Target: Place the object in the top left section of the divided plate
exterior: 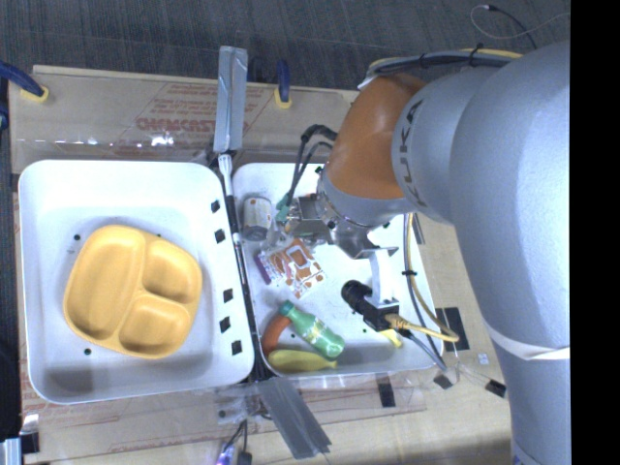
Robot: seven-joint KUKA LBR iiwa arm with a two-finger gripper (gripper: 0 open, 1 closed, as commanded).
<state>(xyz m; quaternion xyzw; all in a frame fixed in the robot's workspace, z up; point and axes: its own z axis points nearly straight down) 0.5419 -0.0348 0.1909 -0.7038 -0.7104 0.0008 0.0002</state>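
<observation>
Divided plate (133, 290), yellow with three sections, lies flat in the middle of the left bin (116, 177), well apart from the tool. The tool (291, 223) hangs over the upper part of the right bin (325, 303), beneath the orange band of the arm (504, 163), which reaches in from the right. Whether the tool is wide or narrow cannot be told, since the wrist covers it from above. Just beside it, toward the wall between the bins, is a small metal can (255, 216). A crumpled snack packet (291, 266) with a brown and white print lies just below the tool. Nearer the lower edge of that bin a green bottle (312, 329) lies on its side, touching an orange thing (274, 332) and resting partly over a banana (300, 360). Both bins sit side by side on the table (97, 105)
</observation>
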